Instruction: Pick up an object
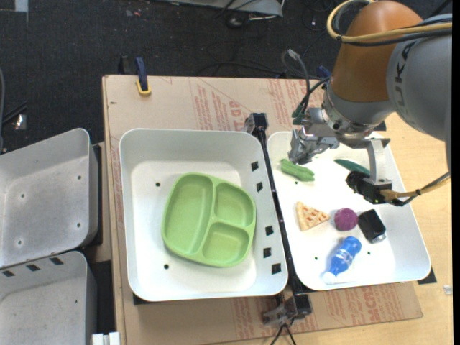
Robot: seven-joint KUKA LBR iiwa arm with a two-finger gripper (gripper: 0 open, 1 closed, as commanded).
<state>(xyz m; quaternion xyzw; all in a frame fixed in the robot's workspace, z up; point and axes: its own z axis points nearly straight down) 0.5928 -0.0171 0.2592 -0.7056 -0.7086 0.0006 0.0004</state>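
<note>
In the right bin (pixel 410 264) lie a green pea pod (pixel 297 169), a pizza slice toy (pixel 311 215), a purple ball (pixel 346 218), a black block (pixel 371 225), a blue bottle (pixel 343 256) and a dark green piece (pixel 352 165). My gripper (pixel 302 152) hangs over the bin's far left corner, its tips just above the pea pod's left end. Nothing shows between the fingers. The left bin (pixel 144 264) holds a green divided plate (pixel 209 220).
A black divider (pixel 269 192) runs between the two bins. A black camera bracket (pixel 372 184) hangs off the wrist over the right bin. White lids (pixel 43 185) lie to the left of the bench. Cables trail behind the arm.
</note>
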